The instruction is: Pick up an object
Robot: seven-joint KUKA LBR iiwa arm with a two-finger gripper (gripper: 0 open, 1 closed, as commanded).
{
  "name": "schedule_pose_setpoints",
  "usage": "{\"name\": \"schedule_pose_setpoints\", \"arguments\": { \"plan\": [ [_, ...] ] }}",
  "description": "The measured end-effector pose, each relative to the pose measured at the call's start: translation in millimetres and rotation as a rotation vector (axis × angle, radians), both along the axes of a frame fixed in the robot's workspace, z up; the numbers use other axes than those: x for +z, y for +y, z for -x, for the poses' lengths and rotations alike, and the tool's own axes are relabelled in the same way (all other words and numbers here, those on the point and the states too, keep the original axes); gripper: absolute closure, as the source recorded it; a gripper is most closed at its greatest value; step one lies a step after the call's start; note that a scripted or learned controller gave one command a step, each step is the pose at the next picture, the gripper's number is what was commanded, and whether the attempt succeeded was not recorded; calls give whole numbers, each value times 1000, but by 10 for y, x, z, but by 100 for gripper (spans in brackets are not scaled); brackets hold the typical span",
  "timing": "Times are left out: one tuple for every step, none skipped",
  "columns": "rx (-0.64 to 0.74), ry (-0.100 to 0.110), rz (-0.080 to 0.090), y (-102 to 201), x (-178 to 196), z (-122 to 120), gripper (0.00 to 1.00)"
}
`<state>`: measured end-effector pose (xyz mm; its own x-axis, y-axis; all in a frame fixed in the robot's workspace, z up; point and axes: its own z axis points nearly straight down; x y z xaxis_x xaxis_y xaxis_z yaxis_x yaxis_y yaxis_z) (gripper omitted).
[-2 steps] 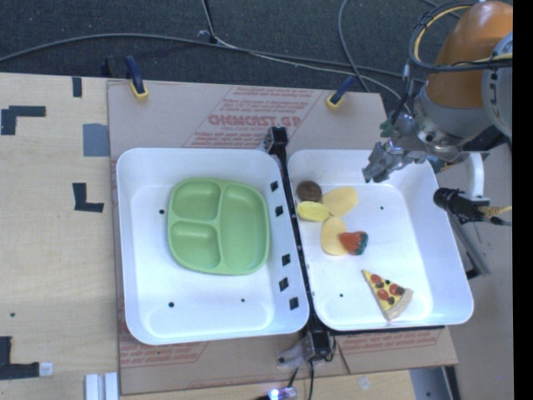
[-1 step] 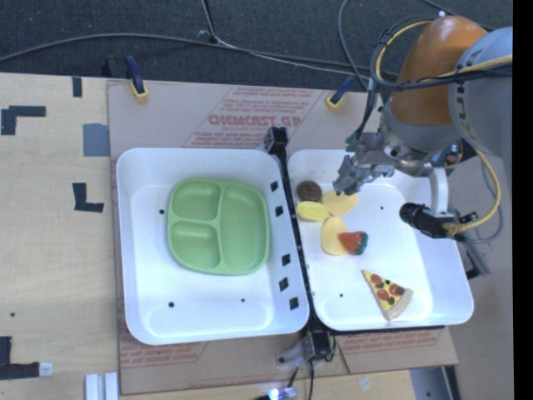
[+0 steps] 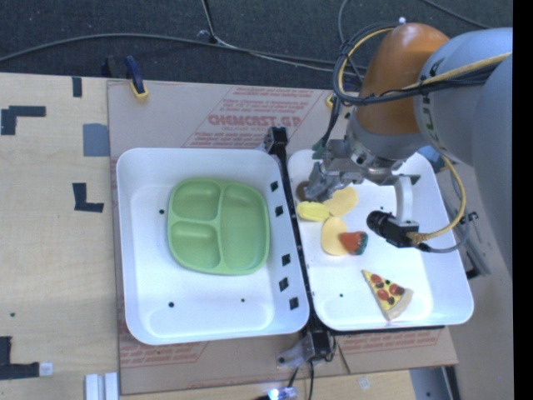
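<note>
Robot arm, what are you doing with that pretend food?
The robot arm is reaching into the right bin, trying to pick something up. Its gripper hangs low over a little pile of yellow toy food pieces near the bin's left wall. A toy pizza slice lies apart, closer to the front. In the left bin sits a green divided plate. Nothing can be seen lifted yet.

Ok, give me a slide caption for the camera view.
Gripper down among toy food in the right bin; pizza slice nearby, green tray in the left bin.
</note>
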<state>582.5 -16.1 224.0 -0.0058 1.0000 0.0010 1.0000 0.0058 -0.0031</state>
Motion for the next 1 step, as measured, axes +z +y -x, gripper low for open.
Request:
{"name": "schedule_pose_setpoints", "arguments": {
  "plan": [
    [2, 0, -1, 586, 62, 167, 100]
  ]
}}
